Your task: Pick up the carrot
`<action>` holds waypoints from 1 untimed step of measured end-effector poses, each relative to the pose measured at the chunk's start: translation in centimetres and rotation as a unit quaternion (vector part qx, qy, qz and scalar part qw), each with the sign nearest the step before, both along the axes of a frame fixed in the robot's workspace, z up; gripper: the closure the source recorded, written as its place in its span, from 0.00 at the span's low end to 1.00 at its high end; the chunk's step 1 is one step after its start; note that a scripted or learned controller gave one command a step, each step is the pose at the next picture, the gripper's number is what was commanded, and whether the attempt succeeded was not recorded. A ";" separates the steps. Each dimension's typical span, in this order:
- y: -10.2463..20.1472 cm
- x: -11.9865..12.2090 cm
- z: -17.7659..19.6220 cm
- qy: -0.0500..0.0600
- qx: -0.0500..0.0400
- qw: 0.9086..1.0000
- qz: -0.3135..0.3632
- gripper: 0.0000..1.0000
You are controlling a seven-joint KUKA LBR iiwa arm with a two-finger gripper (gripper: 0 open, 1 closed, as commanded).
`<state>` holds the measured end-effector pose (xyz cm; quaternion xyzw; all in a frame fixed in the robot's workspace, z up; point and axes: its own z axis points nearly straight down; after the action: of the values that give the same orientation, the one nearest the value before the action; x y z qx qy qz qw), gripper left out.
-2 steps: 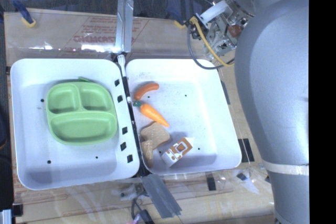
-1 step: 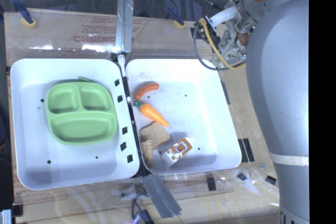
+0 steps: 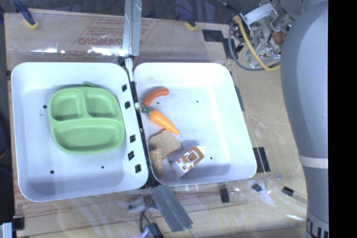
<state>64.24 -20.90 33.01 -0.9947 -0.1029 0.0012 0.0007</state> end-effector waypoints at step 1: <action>0.2 1.0 0.9 0.000 0.000 1.000 0.007 1.00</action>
<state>65.21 -20.74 33.89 -0.9939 -0.1099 0.0007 0.0011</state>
